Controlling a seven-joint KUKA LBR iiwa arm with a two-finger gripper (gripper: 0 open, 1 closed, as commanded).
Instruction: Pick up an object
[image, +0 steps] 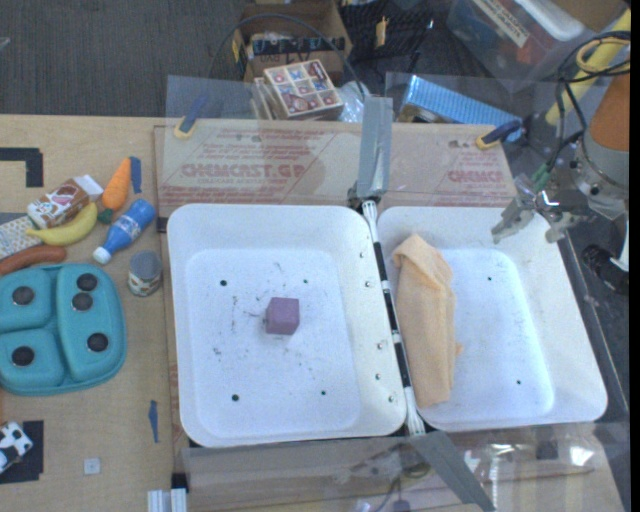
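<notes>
Honestly, the small purple block looks light and rigid; pinch its flat sides. End effector at 2 o'clock hangs wide, holding nothing.

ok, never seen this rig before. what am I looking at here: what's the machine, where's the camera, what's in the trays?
One camera, fixed above a bench, looks down at a slant. The machine is a grey robot arm with an orange band, reaching in from the right. Its two-finger tool hangs over the top right corner of the right shallow white bin, fingers spread, nothing between them.

That bin holds a crumpled pale orange cloth lying along its left side. The left shallow white bin holds a small purple cube near its middle.

On the wooden bench to the left, outside the bins, lie toys: a teal plastic tray, a yellow toy banana, a blue toy bottle.

Nothing is picked up yet.
</notes>
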